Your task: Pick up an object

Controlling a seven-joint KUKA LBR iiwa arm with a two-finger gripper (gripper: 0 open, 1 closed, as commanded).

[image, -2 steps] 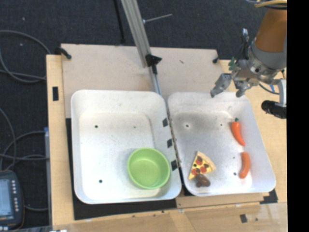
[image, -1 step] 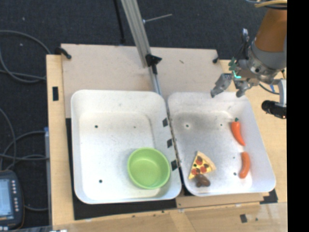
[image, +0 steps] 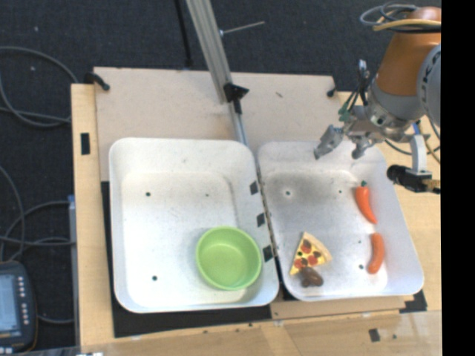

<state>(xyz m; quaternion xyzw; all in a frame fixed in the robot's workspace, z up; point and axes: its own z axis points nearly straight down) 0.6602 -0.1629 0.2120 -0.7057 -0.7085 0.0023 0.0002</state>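
Note:
My gripper (image: 342, 147) hangs open over the far edge of the right bin (image: 326, 199), its two fingers spread apart with nothing between them. In the right bin lie an orange carrot (image: 364, 202) near the right wall, an orange-red sausage (image: 376, 253) below it, a pizza slice (image: 309, 252) toward the front, and a small brown lump (image: 312, 277) touching the slice's front end. A green bowl (image: 228, 257) sits at the front right of the left bin (image: 148, 199). The carrot is the closest thing to the gripper, a short way toward the front and right.
A slanted aluminium post (image: 211, 43) rises behind the bins, near their dividing wall. The bench's cardboard top (image: 163, 102) lies bare behind the left bin. Cables run over the dark floor on the left.

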